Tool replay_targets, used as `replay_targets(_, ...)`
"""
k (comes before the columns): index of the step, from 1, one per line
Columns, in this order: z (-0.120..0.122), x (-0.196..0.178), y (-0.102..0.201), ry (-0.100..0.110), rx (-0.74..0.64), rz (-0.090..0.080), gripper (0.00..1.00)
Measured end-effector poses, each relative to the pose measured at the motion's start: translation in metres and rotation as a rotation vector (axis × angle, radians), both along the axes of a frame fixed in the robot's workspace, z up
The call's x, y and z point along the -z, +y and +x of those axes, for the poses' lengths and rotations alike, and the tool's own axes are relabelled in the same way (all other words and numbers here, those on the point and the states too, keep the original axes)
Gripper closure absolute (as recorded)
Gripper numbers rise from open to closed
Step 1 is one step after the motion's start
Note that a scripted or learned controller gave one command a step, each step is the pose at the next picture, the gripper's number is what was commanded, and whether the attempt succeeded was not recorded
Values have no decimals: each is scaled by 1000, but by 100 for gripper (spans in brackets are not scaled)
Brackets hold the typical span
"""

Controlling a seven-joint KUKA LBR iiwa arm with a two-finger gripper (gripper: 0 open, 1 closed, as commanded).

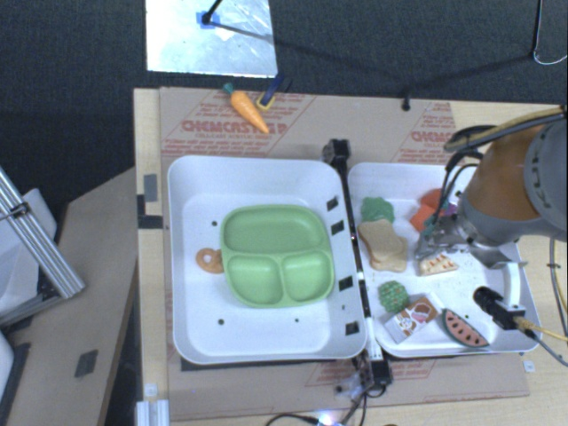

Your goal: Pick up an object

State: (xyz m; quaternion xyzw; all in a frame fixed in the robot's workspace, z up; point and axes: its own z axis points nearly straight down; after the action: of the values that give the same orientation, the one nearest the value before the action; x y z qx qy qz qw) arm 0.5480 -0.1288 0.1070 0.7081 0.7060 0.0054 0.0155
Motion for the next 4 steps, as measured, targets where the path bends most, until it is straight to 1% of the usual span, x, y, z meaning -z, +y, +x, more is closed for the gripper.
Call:
replay_targets(1, 2, -43, 0, 24, -7, 13, 100)
replay_targets(2, -7, -97, 0, 24, -7, 13, 100)
replay_targets(3, -6, -119, 0, 24, -7, 13, 100)
replay_targets(4, -30, -125, 54, 28, -12, 16, 100)
